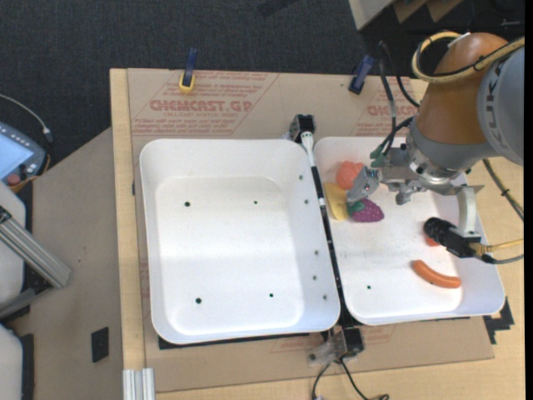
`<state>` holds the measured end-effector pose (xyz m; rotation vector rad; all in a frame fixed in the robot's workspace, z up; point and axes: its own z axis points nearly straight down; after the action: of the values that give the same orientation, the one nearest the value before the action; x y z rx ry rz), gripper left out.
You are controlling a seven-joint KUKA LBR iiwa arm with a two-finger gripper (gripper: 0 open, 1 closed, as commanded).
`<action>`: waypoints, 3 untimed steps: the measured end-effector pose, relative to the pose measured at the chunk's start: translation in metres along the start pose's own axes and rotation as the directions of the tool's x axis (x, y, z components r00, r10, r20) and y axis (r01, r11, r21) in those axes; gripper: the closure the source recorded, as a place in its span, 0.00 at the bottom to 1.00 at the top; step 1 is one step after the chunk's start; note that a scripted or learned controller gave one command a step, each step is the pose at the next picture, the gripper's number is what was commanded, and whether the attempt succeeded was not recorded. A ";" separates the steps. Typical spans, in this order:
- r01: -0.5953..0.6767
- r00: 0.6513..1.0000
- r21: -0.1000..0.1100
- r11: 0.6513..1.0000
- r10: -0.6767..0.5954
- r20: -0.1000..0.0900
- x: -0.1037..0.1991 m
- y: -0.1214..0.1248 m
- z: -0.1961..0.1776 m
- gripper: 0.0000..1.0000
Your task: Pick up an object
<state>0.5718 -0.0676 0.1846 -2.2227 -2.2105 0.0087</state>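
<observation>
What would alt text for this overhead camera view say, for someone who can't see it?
A grey and orange robot arm reaches from the right, its claw low over a purple toy in the right white bin, beside yellow and orange-pink pieces. An orange sausage-shaped toy lies nearer the front; the left white bin sits alongside.

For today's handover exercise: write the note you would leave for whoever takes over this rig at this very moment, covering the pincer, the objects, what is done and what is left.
Pincer: low in the right bin, right at the purple object; whether it grips anything cannot be told from this view.
Objects, all in the right bin: purple object beside a yellow piece, orange-red piece behind them, orange sausage-shaped object near the front, small red item partly hidden by a black part.
Done: arm brought down to the cluster.
Left: confirm a grasp and lift one object.
</observation>
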 end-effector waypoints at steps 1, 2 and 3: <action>0.014 1.000 -0.014 1.000 -0.015 -0.001 0.084 0.068 -0.001 0.00; 0.007 1.000 -0.013 1.000 -0.007 0.001 0.078 0.066 -0.012 1.00; -0.005 1.000 0.000 1.000 0.005 0.001 -0.012 -0.016 0.001 1.00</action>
<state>0.5555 -0.0795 0.1840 -2.2286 -2.2057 0.0101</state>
